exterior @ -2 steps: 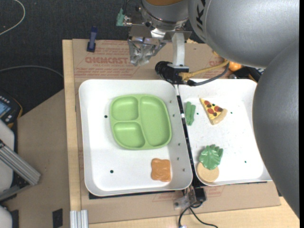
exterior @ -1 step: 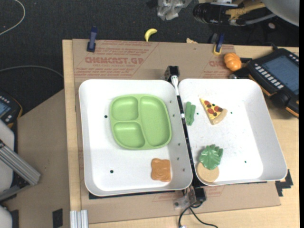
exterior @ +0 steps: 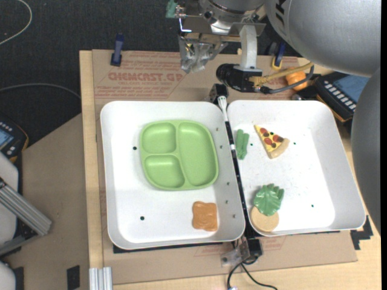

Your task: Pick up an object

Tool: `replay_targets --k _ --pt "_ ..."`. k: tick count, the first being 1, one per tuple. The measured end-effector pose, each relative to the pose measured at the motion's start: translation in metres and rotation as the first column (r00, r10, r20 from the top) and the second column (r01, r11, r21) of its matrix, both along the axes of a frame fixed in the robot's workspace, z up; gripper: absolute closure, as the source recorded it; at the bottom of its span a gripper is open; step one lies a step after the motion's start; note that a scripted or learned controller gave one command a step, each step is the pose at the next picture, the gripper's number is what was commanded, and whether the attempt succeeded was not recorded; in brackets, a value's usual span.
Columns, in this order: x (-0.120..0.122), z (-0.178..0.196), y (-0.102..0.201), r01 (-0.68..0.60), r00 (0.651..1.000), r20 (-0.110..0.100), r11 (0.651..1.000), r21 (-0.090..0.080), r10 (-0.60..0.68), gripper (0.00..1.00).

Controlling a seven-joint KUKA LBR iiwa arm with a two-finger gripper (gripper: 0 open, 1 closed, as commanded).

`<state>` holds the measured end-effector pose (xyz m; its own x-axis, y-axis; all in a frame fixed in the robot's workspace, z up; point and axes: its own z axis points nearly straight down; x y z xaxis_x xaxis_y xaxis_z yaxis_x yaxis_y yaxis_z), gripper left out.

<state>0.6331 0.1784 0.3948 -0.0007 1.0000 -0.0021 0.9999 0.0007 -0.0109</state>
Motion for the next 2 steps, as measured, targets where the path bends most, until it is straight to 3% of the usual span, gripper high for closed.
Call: replay_targets --k 1,2 --pt "-0.041 -0.064 0.049 -0.005 1.000 0.001 1.000 0.001 0.005 1.00" --pt "0.012 -0.027 0.023 0.003 1.000 0.018 1.000 0.003 -0.003 1.00"
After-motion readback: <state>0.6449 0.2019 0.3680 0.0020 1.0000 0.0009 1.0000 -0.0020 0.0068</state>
